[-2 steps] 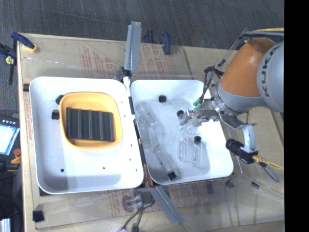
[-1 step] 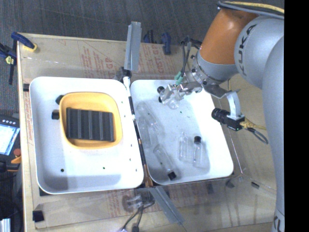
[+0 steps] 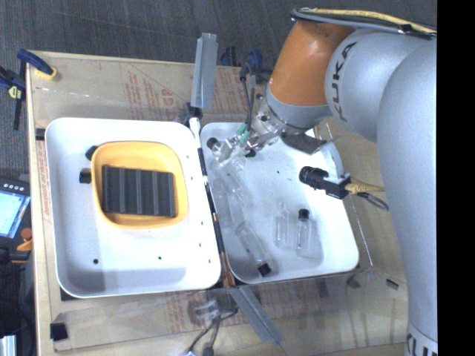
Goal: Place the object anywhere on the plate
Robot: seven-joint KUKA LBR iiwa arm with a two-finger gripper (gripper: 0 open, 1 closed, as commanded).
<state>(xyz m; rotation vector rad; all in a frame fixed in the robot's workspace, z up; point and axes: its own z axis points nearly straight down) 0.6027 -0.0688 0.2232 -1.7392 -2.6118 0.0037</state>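
Several clear glassy vials, rounded yellow plate

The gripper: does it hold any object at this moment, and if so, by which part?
It cannot be told. The gripper is low over the right bin, near its upper left corner among clear vials, but no object shows plainly between its fingers.
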